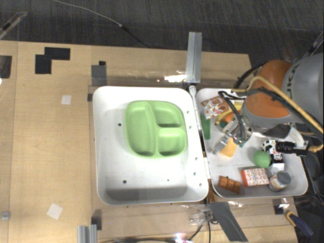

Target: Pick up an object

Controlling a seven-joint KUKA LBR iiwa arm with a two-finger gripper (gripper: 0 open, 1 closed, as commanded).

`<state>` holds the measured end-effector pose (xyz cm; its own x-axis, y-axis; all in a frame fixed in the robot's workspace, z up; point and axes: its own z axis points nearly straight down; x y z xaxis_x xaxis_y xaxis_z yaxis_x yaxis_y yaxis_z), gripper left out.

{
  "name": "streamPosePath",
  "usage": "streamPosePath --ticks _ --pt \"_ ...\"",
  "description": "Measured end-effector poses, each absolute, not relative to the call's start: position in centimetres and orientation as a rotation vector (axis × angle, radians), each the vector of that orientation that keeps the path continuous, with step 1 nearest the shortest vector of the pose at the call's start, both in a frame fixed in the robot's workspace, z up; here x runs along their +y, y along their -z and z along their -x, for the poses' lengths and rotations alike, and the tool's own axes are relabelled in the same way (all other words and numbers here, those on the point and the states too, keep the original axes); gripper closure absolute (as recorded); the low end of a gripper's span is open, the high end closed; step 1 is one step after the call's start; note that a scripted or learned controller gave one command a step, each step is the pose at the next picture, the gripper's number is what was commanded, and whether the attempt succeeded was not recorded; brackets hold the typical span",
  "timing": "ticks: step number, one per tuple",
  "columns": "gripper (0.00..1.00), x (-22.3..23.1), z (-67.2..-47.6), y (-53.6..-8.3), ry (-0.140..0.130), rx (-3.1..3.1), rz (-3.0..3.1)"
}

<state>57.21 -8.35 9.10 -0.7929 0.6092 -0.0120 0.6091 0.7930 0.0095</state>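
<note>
I have the arm reaching in over the right bin [304, 186], with the gripper [230, 135] low among the clutter, just above a yellow block [229, 149]. I cannot tell whether it has anything. The block lies near the bin's middle, its long axis running diagonally from upper right toward lower left. I judge it the likely target, since the gripper hangs right beside it. Around it lie a green ball [261, 159], a brown piece [230, 184], a red printed box [255, 176] and a green marker [206, 126] along the left wall. The left bin [109, 186] carries 1 green divided tray [154, 127], probably parked there out of the way.
</note>
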Motion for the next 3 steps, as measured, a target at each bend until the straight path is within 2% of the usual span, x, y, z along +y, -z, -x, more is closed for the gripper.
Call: streamPosePath --ticks 1,2,3 --pt "0.0 -11.1 -49.4 -9.2 -0.006 2.892 -1.173" --pt "0.0 -9.2 -49.4 -9.2 -0.005 2.822 -1.321" --pt "0.0 -9.2 -49.7 -9.2 -0.008 2.814 -1.356"
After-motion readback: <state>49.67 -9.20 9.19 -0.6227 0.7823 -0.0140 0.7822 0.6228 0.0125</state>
